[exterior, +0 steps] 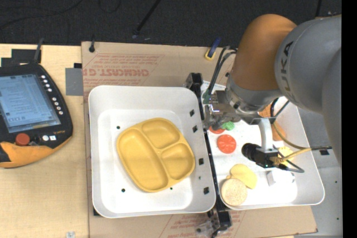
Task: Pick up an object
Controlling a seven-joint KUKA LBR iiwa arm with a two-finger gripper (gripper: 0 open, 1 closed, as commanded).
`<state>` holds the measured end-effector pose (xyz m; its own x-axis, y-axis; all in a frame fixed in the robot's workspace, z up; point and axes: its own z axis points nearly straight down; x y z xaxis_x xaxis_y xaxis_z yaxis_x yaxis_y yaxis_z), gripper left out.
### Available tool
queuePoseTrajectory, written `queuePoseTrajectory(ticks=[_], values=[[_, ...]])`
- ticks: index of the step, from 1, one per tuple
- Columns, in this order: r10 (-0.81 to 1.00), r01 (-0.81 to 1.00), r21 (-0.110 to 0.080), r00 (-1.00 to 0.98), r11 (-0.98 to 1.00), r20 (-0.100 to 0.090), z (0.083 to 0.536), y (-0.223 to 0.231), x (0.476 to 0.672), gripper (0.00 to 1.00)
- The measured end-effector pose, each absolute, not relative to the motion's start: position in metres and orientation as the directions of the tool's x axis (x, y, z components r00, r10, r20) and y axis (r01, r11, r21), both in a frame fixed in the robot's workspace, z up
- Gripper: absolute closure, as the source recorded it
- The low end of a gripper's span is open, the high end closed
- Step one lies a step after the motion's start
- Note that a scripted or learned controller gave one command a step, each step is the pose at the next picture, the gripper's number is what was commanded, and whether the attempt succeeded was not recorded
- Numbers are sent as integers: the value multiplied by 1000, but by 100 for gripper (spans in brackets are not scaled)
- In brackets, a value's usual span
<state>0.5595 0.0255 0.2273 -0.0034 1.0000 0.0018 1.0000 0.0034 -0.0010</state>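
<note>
While the grey arm (304, 64) leans in from the right, its gripper (219, 121) sits low over the far left corner of the right bin (304, 189), close to the wall it shares with the left bin (106, 120). The wrist covers the gripper's working end, so it cannot be told whether it is open or closed. A green piece (228, 126) shows partly from under the gripper; contact between the two cannot be made out. A red disc (226, 144) lies just beside the green piece, on the camera's side. Nearer still, a yellow piece (244, 174) touches a tan disc (234, 192). A yellow three-part plate (156, 154) lies flat in the left bin. Printed cardboard (128, 67) lies under both bins. A pendant (30, 111) with a lit screen rests well apart at far left.
</note>
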Motion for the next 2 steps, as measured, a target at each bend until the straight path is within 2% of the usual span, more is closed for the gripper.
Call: queuePoseTrajectory(ticks=[1, 2], values=[[1000, 1000, -1, -4, 4, 2, 238, 78, 553, 100], [1000, 1000, -6, 1, -1, -1, 217, 85, 551, 100]])
